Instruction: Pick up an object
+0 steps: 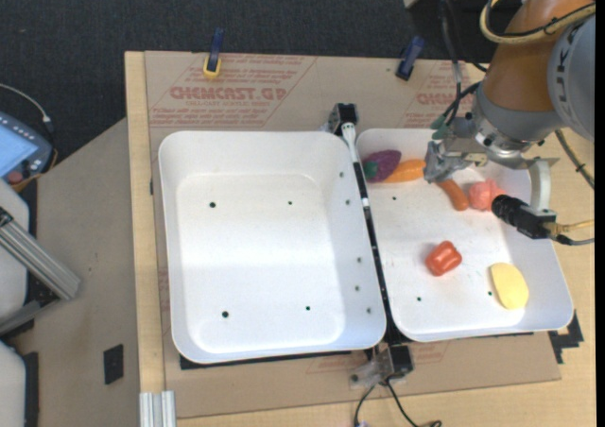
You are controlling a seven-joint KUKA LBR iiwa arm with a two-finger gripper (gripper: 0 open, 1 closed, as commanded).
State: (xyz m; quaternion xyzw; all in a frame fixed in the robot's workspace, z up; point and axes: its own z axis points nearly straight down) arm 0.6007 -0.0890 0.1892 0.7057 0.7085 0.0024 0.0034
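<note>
The right bin (470, 325) holds several small toys. A purple piece (381, 164) and an orange piece (409, 171) lie at its far left corner. An orange-red piece (455, 194) and a pink one (484, 195) lie just right of them. Nearer the front are a red piece (442, 258) and a yellow one (509, 284). My gripper (438, 170) hangs low over the far part of this bin, right beside the orange piece and above the orange-red one. Its tips are hidden by the wrist body.
The left bin (255, 246) sits beside the right one, with a black divider strip (364, 217) between them. Both rest on a cardboard sheet (236, 85) held by clamps. A black plug on a white bracket (522, 213) sticks out from the wrist over the bin's right side.
</note>
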